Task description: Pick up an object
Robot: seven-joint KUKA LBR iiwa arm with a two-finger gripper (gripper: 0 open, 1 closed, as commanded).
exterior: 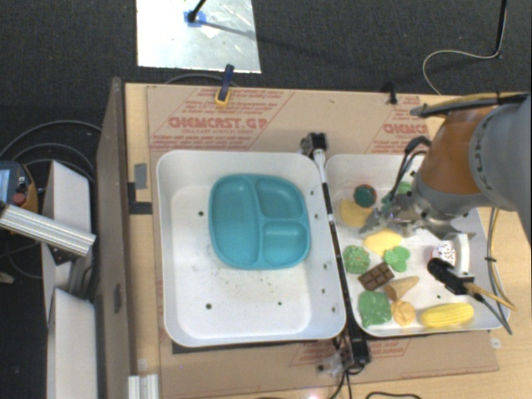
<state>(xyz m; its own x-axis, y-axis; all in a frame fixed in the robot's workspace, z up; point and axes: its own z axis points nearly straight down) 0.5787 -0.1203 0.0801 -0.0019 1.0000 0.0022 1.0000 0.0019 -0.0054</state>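
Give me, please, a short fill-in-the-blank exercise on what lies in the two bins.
1. The blue divided plate lies in the ____ bin.
2. The toy corn cob near the right bin's front edge is coloured ____.
3. The gripper is over the ____ bin.

Missing words: left; yellow; right.

Assorted toy foods (384,243) in right bin (416,329)

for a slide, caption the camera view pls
KUKA arm's gripper low over toy food in right bin; teal divided plate in left bin.
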